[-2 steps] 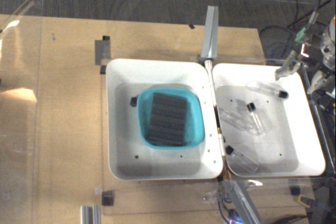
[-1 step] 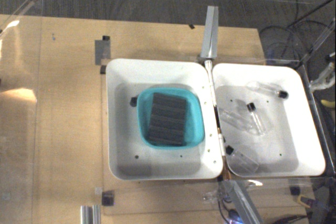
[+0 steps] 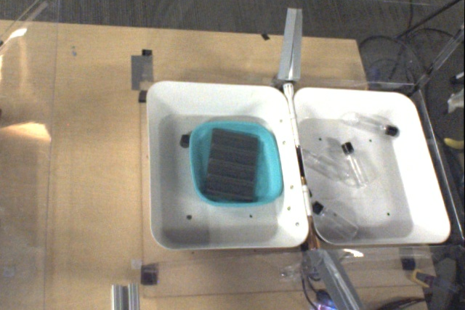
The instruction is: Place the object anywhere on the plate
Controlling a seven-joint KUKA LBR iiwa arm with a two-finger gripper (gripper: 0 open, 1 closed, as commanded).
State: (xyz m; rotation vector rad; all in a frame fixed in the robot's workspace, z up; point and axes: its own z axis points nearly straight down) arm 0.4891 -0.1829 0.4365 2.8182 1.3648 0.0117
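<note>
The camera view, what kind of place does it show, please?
Probably a robotics lab or test cell. Two shallow white bins sit side by side on a wooden bench, a grey block lies on a teal plate, and cables trail across grey carpet.

Soft focus, glare at left — even light

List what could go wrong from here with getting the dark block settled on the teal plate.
The dark ribbed block already lies on the teal plate, so another grasp might drag it off. The plate's rim sits close to the left bin wall, leaving tight clearance. Clear tubes in the right bin are hard to detect.
</note>
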